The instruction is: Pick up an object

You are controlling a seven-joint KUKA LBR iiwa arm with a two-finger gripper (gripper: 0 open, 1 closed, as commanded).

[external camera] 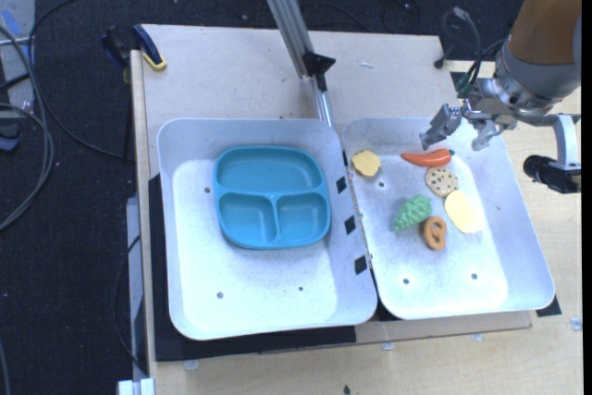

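Note:
My gripper (460, 132) hangs open over the back of the right bin (518, 236), its two fingers spread with nothing between them. Just below it lies an orange-red carrot (426, 158). In front of the carrot sit a brown cookie (441, 181), a pale yellow oval piece (462, 212), a green broccoli (412, 214) and a small orange ring-shaped piece (435, 234). A yellow rounded piece (366, 165) lies near the bin's left wall.
The left bin (185, 282) holds a blue divided plate (272, 196). A grey metal pole (282, 0) slants from the top of the view to the seam between the bins. Cables lie on the dark floor at the left.

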